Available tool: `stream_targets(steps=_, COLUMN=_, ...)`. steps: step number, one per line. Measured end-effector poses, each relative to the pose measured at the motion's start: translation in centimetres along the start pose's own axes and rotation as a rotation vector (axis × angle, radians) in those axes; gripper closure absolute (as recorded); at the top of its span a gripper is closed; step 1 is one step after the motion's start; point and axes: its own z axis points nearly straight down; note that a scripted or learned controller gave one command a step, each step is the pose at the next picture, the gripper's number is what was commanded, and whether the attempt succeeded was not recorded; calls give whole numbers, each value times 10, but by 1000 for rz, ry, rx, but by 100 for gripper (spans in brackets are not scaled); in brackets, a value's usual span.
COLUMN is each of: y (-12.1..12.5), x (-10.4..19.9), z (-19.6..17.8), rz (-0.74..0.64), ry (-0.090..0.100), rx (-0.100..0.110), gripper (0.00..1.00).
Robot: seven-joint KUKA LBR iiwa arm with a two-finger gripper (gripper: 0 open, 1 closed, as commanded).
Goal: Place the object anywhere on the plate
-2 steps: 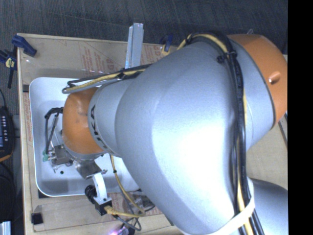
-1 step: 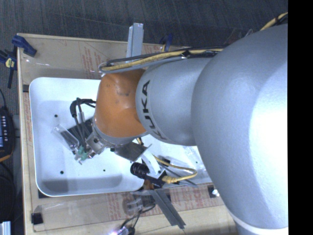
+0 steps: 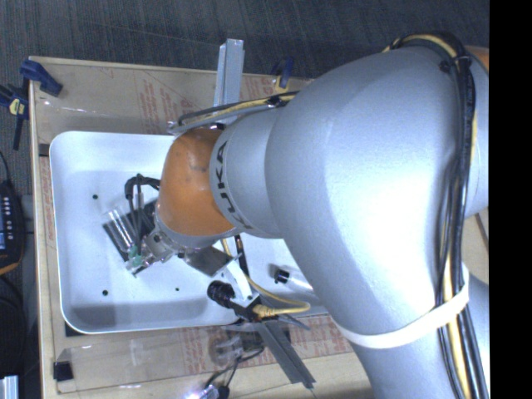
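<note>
You have one small candidate for the object: a short dark piece with a pale end (image 3: 280,274), lying on the floor of the white bin (image 3: 75,223) near its lower right part, just beside the edge of the arm (image 3: 374,181). It is too small to tell its shape, or whether it is truly the task's thing.

The gripper (image 3: 129,243) hangs over the middle of the white bin, a cluster of metal and dark parts with a speck of green at its tip. You cannot tell whether it is spread or pressed together, nor whether anything sits in it.

The bin's floor is plain white with a few dark dots. The bin rests on a pale wooden bench (image 3: 125,90) printed with faint red lettering. A blue clamp (image 3: 40,75) grips the bench beyond the bin's upper left corner, and a grey metal post (image 3: 230,73) stands above the bin's top rim. Dark floor (image 3: 125,15) lies beyond.

The orange band (image 3: 191,185) and the arm's grey bulk cover everything right of the bin's middle. Yellow and black cables (image 3: 266,306) cross the bin's lower rim.
</note>
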Motion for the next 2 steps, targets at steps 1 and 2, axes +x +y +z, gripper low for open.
stream_targets(steps=1, y=-32, x=10, z=2, rz=-360, ry=-2, rx=5, gripper=100)
stream_targets(steps=2, y=-77, x=-80, z=-100, rz=12, ry=-6, rx=-1, gripper=100)
